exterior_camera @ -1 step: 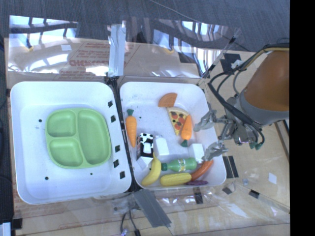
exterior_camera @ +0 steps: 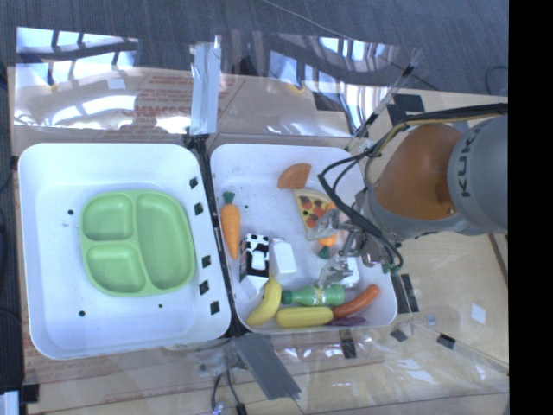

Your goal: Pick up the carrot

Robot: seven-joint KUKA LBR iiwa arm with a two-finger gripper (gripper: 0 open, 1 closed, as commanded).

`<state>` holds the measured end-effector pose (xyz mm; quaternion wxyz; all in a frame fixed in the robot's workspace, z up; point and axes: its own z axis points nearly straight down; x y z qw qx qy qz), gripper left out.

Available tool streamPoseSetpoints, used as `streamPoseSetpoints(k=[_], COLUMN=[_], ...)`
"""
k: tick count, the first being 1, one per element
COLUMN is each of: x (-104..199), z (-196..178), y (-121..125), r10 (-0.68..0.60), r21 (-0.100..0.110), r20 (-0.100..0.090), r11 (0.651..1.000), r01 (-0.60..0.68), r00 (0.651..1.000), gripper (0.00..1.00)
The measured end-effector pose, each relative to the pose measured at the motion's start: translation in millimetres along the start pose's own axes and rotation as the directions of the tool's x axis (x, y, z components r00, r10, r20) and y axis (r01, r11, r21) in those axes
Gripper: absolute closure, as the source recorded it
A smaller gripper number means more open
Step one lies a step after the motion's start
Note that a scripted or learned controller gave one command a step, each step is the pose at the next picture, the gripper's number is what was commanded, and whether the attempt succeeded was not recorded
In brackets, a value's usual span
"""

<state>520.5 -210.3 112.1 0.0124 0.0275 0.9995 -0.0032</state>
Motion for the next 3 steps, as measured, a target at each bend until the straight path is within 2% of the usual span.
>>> streamPoseSetpoints(k=[1, 2, 3], x=[-38, -41, -16], z=[18, 7, -37], y=[3, 5, 62], r10=[0.336, 0.326, 0.545], r21=[0.003, 0.003, 0.009], r20=[-0.025, -0.019, -0.027], r11=[0.942, 0.945, 0.838], r01=[-0.336, -0.326, -0.545], r00=[0.941, 0.945, 0.838], gripper=[0.00, 1.00, 1.00])
